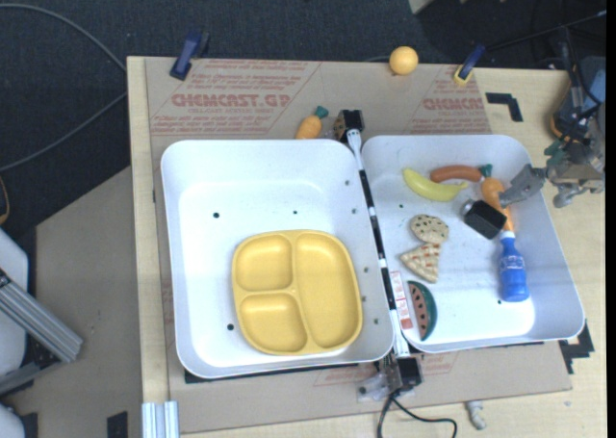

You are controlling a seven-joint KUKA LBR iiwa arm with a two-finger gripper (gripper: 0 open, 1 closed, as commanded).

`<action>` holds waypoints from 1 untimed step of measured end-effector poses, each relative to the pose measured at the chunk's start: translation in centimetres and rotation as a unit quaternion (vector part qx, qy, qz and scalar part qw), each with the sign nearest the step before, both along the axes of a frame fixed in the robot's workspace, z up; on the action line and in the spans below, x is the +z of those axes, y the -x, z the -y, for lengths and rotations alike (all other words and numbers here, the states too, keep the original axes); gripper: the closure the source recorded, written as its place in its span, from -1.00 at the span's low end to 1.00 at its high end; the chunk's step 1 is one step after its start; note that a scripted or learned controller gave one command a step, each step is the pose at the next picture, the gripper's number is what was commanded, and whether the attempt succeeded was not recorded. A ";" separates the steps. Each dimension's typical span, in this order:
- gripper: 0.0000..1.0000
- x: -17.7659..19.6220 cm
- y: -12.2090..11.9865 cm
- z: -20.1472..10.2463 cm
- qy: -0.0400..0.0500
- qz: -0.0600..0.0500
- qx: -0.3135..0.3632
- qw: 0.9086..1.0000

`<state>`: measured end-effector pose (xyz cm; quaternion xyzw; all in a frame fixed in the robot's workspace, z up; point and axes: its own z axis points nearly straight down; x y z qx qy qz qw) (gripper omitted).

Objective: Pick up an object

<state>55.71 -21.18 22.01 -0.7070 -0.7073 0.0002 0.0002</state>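
Observation:
The right bin (pixel 539 316) holds several toys: a yellow banana (pixel 430 186), a red sausage (pixel 457 173), an orange carrot piece (pixel 493 192), a black block (pixel 484 219), a blue bottle (pixel 512 270), a cookie (pixel 428 228), a pizza slice (pixel 423 261) and a watermelon slice (pixel 421 309). My gripper (pixel 544 192) hangs over the bin's right rim, just right of the carrot and the black block. It stands open, with nothing between its fingers.
The left bin (pixel 192 195) holds a yellow divided plate (pixel 295 292). On the bench behind the bins lie an orange ball (pixel 403 61), a small orange toy (pixel 310 125) and two blue clamps (pixel 186 56) (pixel 469 65).

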 end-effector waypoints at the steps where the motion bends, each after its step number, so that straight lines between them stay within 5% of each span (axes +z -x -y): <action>1: -1.00 -13.6 -0.7 -2.3 0.000 0.000 0.000 1.000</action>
